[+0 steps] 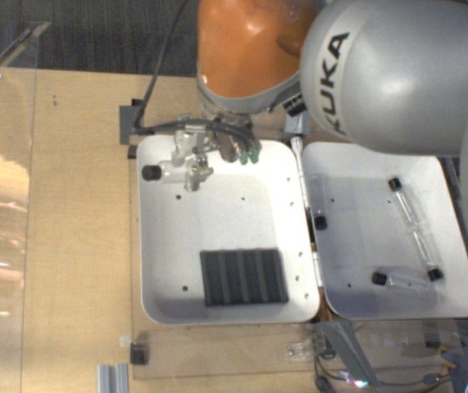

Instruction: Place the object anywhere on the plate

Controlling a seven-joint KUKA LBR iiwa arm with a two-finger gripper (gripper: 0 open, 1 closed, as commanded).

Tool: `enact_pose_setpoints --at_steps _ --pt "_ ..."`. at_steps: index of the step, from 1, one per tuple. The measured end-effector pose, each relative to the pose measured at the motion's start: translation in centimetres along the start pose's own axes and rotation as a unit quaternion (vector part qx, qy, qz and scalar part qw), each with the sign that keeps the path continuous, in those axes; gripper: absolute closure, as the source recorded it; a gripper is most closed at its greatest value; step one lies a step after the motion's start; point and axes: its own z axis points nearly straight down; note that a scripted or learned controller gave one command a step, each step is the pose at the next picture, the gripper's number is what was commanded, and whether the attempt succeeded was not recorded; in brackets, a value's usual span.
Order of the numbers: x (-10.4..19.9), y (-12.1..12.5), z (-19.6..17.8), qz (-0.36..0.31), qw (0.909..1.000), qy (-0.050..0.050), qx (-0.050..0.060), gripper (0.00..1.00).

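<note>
- Gripper hovers over the left bin's far corner; a clear tube with a black cap seems caught between its fingers
- Ridged dark plate sits nearer, well apart; carrying and placing appear left

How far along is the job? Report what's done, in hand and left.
Done: nothing yet; the black ribbed rectangular plate in the left white bin bears no object. In hand: the gripper hangs over that bin's far corner, next to a small black-capped piece; a grasp cannot be confirmed. Left: grasp, carry and set it on the plate.
</note>
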Motion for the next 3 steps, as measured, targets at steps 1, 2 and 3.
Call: enact_pose_setpoints --at_steps 1,2,3 --pt "-6.8 -0.8 -14.6 0.074 0.9973 0.0 0.0 1.0" --pt "-1.0 0.8 -6.2 0.218 0.9759 0.004 0.002 1.0" --pt "-1.7 0.5 2.9 0.47 0.8829 0.004 0.003 1.0"
